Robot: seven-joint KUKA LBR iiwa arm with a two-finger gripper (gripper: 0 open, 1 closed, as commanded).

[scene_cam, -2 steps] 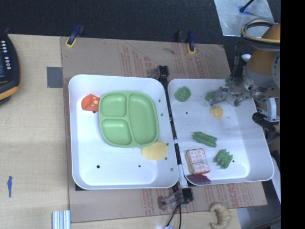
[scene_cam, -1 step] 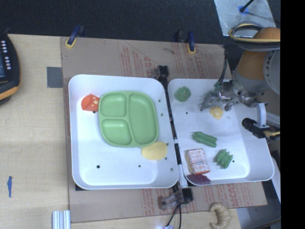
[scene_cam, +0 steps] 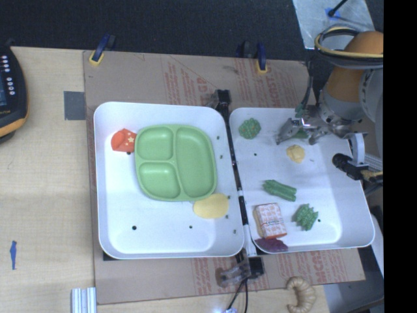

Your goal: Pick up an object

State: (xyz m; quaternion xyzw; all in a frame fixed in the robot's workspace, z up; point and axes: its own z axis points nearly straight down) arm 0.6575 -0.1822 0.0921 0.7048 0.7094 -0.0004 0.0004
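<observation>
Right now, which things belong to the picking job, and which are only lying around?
For the job:
- gripper
- small yellow piece just below it
- green leafy piece
- green pod
- small box
- right bin

Lying around:
- green divided plate
- red piece
- yellow lump
- blue clamps

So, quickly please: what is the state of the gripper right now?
Gripper: open, holding nothing, above the small yellow piece in the right bin.

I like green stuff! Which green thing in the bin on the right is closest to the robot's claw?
The round, bumpy green piece at the bin's top left corner. The long one and the leafy one lie farther down from the gripper.
</observation>
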